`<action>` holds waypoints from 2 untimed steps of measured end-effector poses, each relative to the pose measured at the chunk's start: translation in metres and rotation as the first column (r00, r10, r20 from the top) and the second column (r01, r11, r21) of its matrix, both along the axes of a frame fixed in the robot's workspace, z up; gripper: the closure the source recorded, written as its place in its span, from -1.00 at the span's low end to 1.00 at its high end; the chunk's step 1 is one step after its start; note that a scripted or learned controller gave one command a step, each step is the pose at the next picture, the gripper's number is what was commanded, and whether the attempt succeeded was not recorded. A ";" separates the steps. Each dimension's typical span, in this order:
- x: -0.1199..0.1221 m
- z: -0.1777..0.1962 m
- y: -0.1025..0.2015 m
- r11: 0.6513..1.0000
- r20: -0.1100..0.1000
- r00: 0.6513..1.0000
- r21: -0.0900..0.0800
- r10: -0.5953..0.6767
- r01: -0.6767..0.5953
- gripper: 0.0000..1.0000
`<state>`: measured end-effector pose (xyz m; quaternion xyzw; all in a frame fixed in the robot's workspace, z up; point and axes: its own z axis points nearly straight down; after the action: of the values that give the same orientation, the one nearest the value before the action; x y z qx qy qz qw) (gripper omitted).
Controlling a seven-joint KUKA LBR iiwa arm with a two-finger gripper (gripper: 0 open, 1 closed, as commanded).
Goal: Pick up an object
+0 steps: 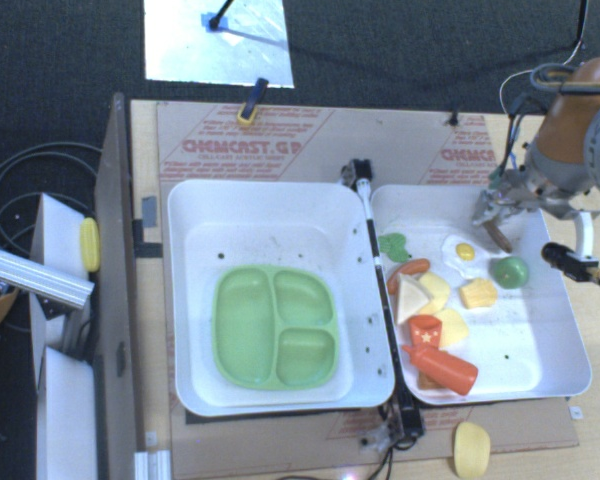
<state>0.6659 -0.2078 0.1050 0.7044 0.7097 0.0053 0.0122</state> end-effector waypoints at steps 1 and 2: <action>-0.039 0.083 0.023 1.000 -0.022 1.000 0.010 -0.005 0.005 1.00; 0.005 0.108 0.085 1.000 -0.019 1.000 0.009 0.000 0.001 1.00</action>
<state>0.6706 -0.1233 0.2128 0.7046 0.7096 0.0019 0.0021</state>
